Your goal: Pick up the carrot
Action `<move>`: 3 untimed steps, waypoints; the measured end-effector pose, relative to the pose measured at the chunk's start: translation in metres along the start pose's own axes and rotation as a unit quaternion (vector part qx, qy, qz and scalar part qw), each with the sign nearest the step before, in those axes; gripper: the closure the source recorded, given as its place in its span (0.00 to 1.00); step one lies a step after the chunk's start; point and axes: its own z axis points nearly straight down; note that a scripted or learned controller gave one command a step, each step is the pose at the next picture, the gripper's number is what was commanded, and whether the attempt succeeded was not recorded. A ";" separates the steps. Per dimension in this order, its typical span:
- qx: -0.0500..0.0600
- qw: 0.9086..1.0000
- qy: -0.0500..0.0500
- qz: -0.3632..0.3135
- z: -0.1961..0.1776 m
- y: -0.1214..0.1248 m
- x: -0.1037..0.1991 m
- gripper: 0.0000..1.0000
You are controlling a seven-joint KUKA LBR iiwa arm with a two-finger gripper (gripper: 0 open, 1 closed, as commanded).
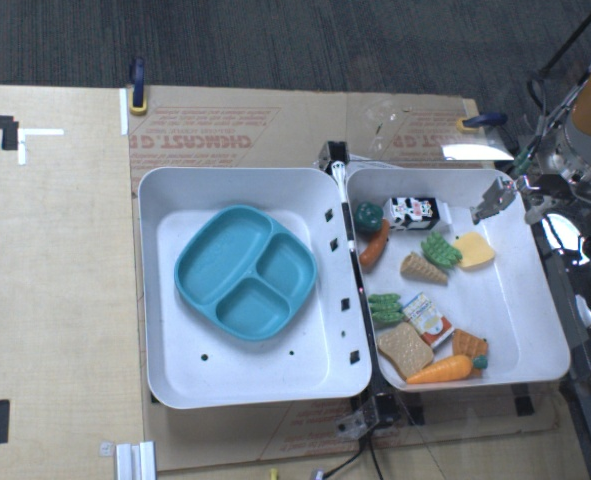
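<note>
Within the left bin (165,368) a blue divided plate (245,285) was seen; toy foods filled the right bin (520,318), the orange carrot (440,371) near. The gripper's (495,200) spread could not be told.

One fixed camera above the bench (55,268) — looking down aslant on both bins (155,298)

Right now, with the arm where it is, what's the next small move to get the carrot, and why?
Probably swing the gripper toward the bin's near edge and over the carrot. The gripper sits at the far right rim of the right bin, while the carrot lies against the near wall beside the bread slice, so the arm must get above it before descending.
</note>
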 end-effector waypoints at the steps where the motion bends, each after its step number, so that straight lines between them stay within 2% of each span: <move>1: -0.001 0.993 0.000 0.117 -0.018 -0.032 -0.037 0.00; 2: -0.001 0.993 0.000 0.117 -0.018 -0.032 -0.037 0.00; 3: 0.000 0.993 0.001 0.121 0.044 -0.028 -0.026 0.00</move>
